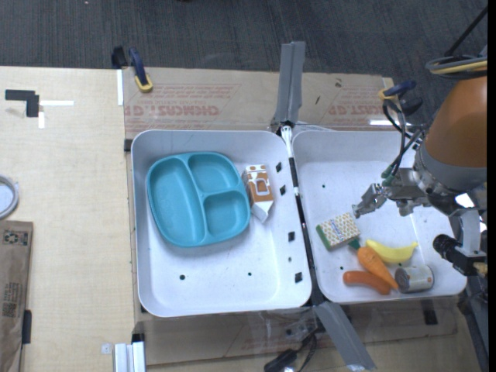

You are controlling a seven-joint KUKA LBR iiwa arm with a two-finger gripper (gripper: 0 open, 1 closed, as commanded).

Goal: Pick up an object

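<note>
Patterned green-and-white sponge block (338, 229) lies at right of frame, just below-left of the open, empty tool (370, 202).

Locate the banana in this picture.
The banana lies in the right bin, near its front, touching the carrot and just above the small can.

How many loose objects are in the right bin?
5, clustered at its lower middle: patterned sponge, banana, carrot, orange sausage-like piece, grey can. The arm may hide others.
</note>
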